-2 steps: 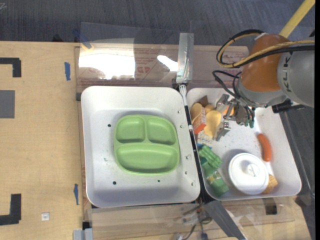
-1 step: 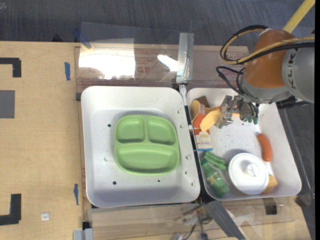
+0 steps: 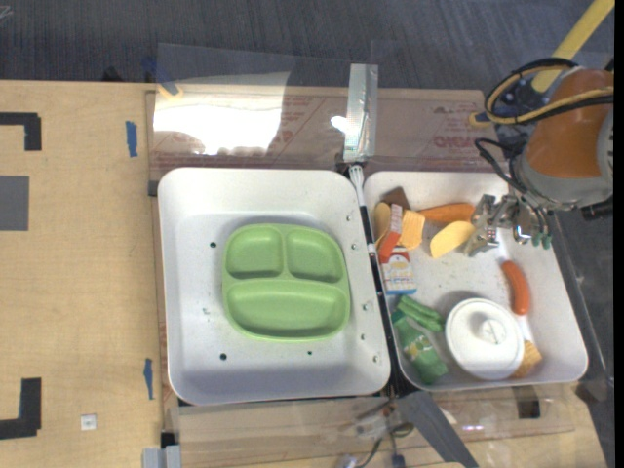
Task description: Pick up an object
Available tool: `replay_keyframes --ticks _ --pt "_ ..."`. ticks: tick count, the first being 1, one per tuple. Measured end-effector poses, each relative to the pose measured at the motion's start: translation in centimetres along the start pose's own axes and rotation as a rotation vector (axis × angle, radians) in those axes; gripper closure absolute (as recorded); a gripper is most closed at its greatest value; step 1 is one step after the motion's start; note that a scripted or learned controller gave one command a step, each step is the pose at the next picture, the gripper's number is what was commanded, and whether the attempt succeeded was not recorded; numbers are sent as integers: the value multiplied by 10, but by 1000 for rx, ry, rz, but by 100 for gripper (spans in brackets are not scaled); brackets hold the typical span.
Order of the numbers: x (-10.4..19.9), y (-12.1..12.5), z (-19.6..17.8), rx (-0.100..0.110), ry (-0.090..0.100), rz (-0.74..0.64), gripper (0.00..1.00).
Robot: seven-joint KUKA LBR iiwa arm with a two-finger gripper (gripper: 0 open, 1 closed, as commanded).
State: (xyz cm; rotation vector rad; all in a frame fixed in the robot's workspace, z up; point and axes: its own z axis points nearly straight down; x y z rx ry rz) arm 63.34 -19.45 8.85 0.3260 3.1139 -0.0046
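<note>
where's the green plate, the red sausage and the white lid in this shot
green plate (image 3: 287,280), camera view, ridge between its compartments, left bin
red sausage (image 3: 516,287), camera view, middle of its length, right bin
white lid (image 3: 485,336), camera view, near its centre knob, right bin

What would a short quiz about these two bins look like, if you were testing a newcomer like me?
1. True or false: the green divided plate lies in the right bin.
2. The gripper hangs above which bin?
3. The white lidded bowl sits nearest: A) the red sausage B) the orange carrot

Key: 1 false, it lies in the left bin; 2 the right bin; 3 A.
</note>
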Motion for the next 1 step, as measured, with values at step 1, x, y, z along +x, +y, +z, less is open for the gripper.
replay_keyframes --ticks 1 --pt "-14 -26 1 -1 1 263 100"
